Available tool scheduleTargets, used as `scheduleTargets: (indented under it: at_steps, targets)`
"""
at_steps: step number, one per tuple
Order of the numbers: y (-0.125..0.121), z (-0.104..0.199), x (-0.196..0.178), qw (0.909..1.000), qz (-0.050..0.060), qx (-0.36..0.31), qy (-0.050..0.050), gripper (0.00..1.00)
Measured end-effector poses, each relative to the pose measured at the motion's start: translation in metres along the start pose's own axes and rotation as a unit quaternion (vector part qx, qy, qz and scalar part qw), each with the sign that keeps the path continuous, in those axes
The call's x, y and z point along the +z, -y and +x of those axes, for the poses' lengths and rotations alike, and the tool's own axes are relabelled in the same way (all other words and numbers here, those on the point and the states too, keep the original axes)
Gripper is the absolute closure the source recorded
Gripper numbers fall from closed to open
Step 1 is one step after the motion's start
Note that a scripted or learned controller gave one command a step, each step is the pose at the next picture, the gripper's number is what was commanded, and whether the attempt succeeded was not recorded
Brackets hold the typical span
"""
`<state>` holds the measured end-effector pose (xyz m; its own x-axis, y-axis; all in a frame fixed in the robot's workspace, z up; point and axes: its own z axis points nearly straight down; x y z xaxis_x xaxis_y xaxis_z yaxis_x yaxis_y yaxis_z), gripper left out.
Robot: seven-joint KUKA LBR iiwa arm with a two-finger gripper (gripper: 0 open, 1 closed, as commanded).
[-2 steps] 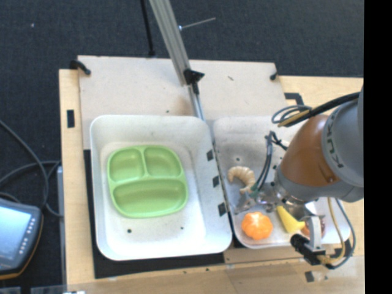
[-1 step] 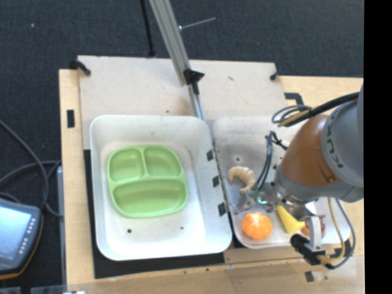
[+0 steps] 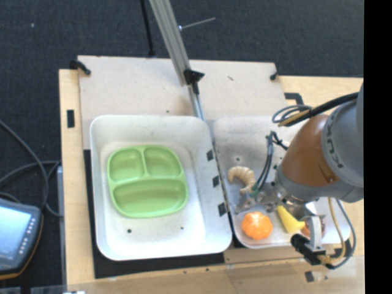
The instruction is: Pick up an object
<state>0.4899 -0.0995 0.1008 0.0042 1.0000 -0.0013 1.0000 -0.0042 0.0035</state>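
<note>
1. The arm (image 3: 321, 158) reaches in from the right and bends down over the right bin (image 3: 245, 133), which puts its wrist above the cluster of loose things at that bin's near end. This looks like a descent toward a pick.
2. The candidates for picking all lie in the right bin's near half: an orange ball-like fruit (image 3: 256, 225) near the front wall, a yellow piece (image 3: 289, 219) just to its right and partly under the arm, and a pale curled object (image 3: 241, 176) a little farther back (possibly a toy shrimp or pastry, too small to tell).
3. The left bin (image 3: 101, 164) holds a green divided plate (image 3: 147, 180) lying flat in its middle, well apart from the arm. It seems out of play for this try.
4. The end effector (image 3: 269, 199) sits somewhere beneath the orange-banded wrist, between the pale object and the orange fruit. The arm's bulk covers it, so I cannot tell whether it is spread or closed, or whether it touches anything.
5. The right bin's far right side and near right corner are hidden by the arm and its cables (image 3: 288, 114). More objects could lie there unseen.
6. A slanted metal pole (image 3: 174, 38) crosses the far part of the desk (image 3: 70, 164), its top cut off by the frame.
</note>
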Motion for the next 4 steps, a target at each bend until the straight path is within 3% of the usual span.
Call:
scheduleTargets:
  at_steps: [1, 2, 3, 4]
  targets:
    - [0.000, 0.003, 0.000, 1.0000, 0.000, 0.000, 0.000, 0.00]
    - [0.001, 0.074, -0.065, 1.0000, 0.002, -0.001, 0.000, 0.00]
    - [-0.012, 0.062, -0.102, 1.0000, -0.001, -0.003, 0.000, 0.00]
    - [-0.013, 0.062, -0.111, 1.0000, 0.000, -0.007, 0.000, 1.00]
